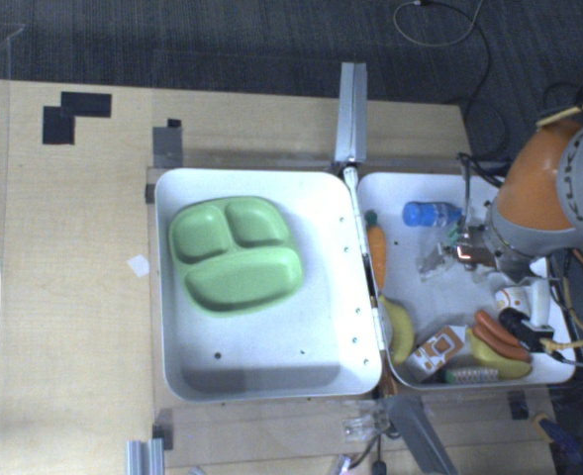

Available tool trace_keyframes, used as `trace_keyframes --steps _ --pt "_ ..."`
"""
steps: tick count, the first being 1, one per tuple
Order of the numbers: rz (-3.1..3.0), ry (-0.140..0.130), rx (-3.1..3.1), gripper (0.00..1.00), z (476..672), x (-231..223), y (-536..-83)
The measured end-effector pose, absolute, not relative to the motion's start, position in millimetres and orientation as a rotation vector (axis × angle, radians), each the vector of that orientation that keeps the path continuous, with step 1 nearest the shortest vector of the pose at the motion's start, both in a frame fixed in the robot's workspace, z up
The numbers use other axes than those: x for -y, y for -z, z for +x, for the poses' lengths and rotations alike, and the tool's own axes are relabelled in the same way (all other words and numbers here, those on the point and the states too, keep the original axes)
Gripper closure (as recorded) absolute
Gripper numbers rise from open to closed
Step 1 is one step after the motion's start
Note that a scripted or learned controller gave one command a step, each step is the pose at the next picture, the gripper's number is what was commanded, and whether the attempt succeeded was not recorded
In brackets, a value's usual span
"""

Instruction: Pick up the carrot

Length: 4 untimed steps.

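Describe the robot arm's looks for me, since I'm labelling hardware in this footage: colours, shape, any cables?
The arm is bulky and rounded, grey with a broad orange band above the wrist. Its gripper is a small metallic grey assembly with a tiny reddish light on it. Thin cables, one yellowish, run along the arm's upper edge near the orange section. Finer markings are too small to read.

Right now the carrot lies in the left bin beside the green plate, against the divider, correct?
Not quite. The carrot lies in the right bin, against the divider; the camera view shows it there. The green plate sits alone in the left bin.
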<state>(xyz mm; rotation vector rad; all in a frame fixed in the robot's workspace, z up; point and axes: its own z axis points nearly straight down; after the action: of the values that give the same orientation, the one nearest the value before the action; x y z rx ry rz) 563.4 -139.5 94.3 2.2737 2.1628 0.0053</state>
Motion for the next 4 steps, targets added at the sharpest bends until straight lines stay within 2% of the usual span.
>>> trace_keyframes --steps 1,2,3,4 --pt "2.269 -0.011 -2.162 1.00 565.5 139 -106" --pt "2.211 -0.007 -2.225 1.00 510.6 91 -220" --pt "2.132 -0.004 -2.305 1.00 487.6 7 -193" --pt "1.823 -0.004 -2.555 1.00 488.0 53 -185"
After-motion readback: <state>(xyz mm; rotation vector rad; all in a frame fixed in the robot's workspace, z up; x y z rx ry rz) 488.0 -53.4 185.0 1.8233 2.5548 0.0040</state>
